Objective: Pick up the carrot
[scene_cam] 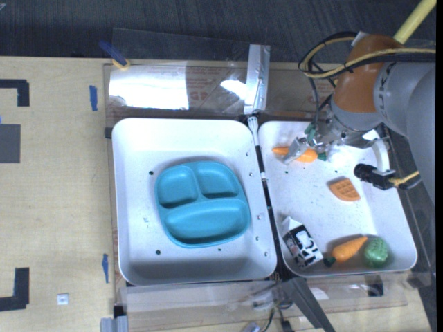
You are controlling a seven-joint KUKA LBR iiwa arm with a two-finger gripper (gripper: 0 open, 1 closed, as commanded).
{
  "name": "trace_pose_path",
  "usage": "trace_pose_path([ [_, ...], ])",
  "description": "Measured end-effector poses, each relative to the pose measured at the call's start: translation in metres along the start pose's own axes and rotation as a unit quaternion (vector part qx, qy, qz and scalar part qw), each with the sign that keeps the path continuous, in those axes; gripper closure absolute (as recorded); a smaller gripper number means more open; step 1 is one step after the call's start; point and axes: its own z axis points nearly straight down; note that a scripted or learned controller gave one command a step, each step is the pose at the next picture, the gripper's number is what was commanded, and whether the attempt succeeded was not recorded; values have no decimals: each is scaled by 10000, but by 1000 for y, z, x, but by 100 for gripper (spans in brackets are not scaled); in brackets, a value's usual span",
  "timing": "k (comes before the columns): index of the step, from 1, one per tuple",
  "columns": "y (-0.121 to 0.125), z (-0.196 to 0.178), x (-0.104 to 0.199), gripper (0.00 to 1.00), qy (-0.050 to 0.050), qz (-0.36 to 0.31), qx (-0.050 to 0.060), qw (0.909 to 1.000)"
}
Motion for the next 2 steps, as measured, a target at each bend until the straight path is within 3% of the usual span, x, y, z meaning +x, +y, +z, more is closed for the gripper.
trace_pose_path([
  [1,0,-9,0,100,0,-8,13,10000],
  [2,25,-99,64,100,6,1229,0,9924],
])
